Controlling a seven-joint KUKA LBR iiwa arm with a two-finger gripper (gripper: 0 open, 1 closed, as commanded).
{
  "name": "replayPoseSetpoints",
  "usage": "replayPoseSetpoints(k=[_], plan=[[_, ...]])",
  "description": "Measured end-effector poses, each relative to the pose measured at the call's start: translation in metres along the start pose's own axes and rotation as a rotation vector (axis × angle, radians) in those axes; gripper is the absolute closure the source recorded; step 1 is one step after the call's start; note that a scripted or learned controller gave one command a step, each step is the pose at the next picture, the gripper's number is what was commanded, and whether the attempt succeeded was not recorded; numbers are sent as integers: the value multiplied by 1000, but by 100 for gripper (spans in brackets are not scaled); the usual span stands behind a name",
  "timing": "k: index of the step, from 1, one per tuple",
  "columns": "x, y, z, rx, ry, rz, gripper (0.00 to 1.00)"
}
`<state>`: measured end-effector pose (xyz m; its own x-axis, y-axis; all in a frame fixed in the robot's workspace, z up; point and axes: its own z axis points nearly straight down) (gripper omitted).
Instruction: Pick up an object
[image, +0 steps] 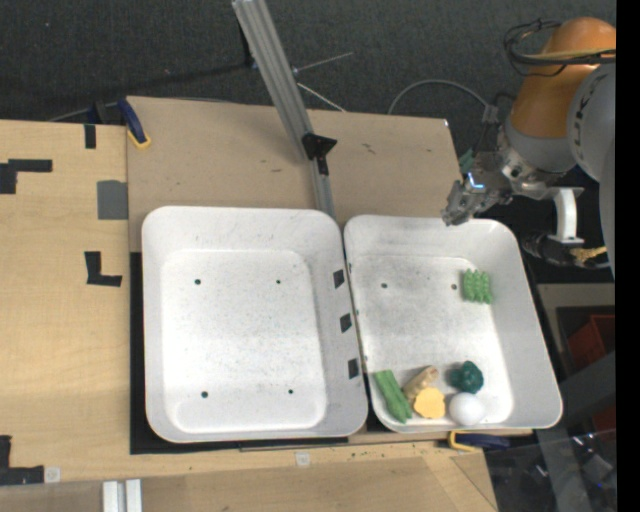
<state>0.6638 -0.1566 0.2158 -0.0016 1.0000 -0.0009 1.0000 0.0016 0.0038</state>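
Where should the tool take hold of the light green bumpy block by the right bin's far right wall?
Probably across the short sides of the light green bumpy block, coming straight down. It lies flat and alone, while the right bin's wall stands close on its right.

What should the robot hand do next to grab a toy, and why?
Probably swing down over the green block. The gripper hangs at the right bin's far rim with nothing in it, and that block lies nearest and alone, while the other toys crowd the near corner.
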Motion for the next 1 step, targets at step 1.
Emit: replayPoseSetpoints(k=[1], plan=[[58, 8, 6, 5, 3, -5, 100]])
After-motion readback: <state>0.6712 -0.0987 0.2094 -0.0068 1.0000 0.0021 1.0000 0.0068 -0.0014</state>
